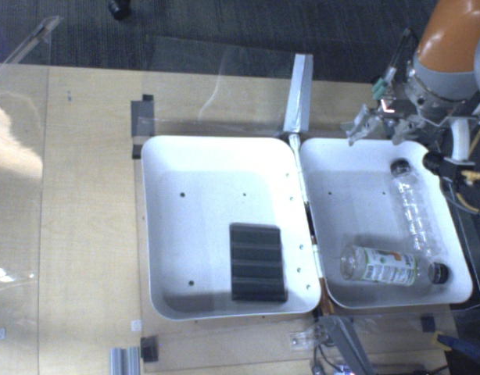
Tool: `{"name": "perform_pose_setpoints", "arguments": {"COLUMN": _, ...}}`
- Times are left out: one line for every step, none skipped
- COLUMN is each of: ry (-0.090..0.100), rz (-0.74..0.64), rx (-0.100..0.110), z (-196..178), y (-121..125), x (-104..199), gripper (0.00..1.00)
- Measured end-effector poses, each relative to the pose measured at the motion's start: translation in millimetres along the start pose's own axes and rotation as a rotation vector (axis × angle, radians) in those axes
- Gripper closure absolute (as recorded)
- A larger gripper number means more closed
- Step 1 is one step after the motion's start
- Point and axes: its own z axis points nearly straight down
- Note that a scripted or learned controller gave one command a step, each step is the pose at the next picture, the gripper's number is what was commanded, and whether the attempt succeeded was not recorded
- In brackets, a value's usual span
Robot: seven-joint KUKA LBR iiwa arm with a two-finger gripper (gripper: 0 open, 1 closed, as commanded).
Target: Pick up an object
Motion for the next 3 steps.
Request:
{"name": "perform_pose_setpoints", "arguments": {"ry": -0.001, "rz": 0.012, "rx": -0.001, "z": 70, "y": -76, "x": -45, "gripper": 0.00}}
{"name": "perform_pose_setpoints", "arguments": {"ry": 0.002, "rz": -0.036, "rx": -0.033, "z": 147, "y": -65, "x": -87, "gripper": 0.00}}
{"name": "perform_pose_setpoints", "arguments": {"ry": -0.004, "rz": -0.046, "rx": -0.019, "z": 125, "y": -91, "x": -109, "gripper": 0.00}}
